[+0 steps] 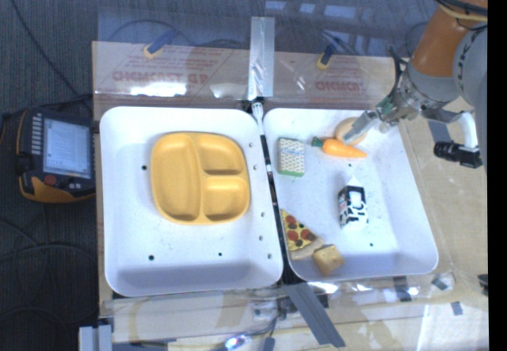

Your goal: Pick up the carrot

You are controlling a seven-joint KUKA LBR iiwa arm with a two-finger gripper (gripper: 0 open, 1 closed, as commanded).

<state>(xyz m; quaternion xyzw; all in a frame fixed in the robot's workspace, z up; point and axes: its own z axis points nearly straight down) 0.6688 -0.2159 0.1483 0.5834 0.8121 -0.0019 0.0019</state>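
Up in the right bin [412, 183], the gripper [360, 129] sits just beside the carrot [344, 149] — whether its claw is parted or closed, I cannot tell.

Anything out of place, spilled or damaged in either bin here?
Nothing stands out. The yellow tray sits flat in the left bin. In the right bin, the carrot, green packet, black-and-white item, pizza slice and bread piece lie loose, intact.
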